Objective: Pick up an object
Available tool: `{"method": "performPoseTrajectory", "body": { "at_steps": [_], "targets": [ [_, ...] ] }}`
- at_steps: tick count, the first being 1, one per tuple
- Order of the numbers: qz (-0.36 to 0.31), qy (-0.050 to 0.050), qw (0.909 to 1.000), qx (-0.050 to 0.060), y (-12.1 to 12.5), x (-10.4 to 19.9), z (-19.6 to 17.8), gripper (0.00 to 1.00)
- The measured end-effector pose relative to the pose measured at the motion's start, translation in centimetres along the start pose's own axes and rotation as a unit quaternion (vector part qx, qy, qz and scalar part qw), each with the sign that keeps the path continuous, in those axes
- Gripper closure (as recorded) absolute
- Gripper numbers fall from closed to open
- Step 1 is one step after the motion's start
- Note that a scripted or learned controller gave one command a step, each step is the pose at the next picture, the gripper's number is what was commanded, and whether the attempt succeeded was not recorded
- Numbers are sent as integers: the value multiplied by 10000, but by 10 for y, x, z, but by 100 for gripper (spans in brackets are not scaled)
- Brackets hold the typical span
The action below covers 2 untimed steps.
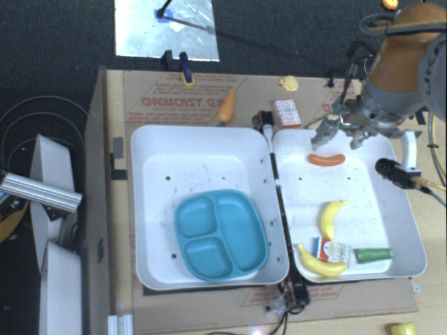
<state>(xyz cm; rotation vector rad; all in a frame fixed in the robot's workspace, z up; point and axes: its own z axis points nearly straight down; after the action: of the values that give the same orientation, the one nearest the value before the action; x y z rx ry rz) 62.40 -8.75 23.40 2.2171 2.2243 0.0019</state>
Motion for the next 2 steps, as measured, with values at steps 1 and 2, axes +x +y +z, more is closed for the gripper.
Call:
{"method": "performPoseTrajectory", "body": {
  "at_steps": [1, 2],
  "targets": [
    [16, -6, 10000, 2, -19, -31, 34, 0],
    [13, 0, 10000, 6, -62, -37, 91, 0]
  ]
}}
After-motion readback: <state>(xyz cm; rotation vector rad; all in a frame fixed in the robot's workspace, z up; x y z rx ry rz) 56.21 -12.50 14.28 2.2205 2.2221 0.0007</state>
